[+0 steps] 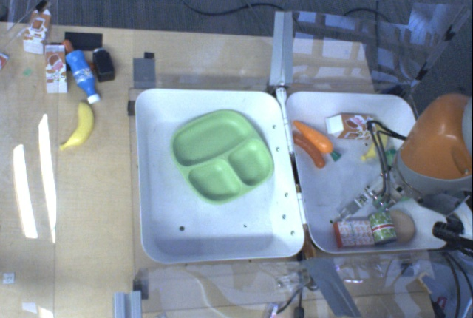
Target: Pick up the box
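The box [349, 126], a small white and brown carton, lies flat near the far edge of the right bin [322, 183], just right of the carrot. My gripper [367, 200] hangs low over the near half of that bin, well in front of the box and apart from it. It is directly above a lying bottle [362, 232] with a red and green label. The orange band of the arm [441, 143] covers the bin's right side.
An orange carrot [313, 140] lies by the right bin's left wall. A yellow piece [369, 154] sits behind the arm's cables, and a brown round thing [403, 225] rests beside the bottle. The left bin [159, 183] holds a green divided plate [222, 155]. A banana [80, 126], a blue bottle [81, 75] and small cartons lie on the bench to the left.
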Available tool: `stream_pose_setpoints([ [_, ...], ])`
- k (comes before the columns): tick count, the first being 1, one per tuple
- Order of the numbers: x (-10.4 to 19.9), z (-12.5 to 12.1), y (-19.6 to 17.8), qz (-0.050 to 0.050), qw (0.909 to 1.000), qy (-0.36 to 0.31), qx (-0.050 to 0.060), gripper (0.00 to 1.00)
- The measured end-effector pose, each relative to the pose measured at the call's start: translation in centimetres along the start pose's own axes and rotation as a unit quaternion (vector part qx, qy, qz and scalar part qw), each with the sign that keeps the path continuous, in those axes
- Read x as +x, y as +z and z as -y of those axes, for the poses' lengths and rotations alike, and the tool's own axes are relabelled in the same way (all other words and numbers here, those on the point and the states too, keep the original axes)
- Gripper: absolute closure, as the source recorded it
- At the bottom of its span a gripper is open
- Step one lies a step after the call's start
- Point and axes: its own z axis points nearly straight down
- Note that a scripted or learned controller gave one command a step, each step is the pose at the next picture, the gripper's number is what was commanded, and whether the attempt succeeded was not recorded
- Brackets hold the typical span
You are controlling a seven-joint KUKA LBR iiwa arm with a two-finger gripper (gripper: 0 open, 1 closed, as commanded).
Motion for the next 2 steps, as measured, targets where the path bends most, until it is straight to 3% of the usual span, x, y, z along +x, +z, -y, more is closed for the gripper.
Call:
stream_pose_setpoints([
  [1,-0.1,-7.1,-6.6,-0.002,0.9994,0.034,0.003,0.00],
  [2,3.3,-2.0,-1.4,-0.003,0.9973,0.074,0.004,0.00],
])
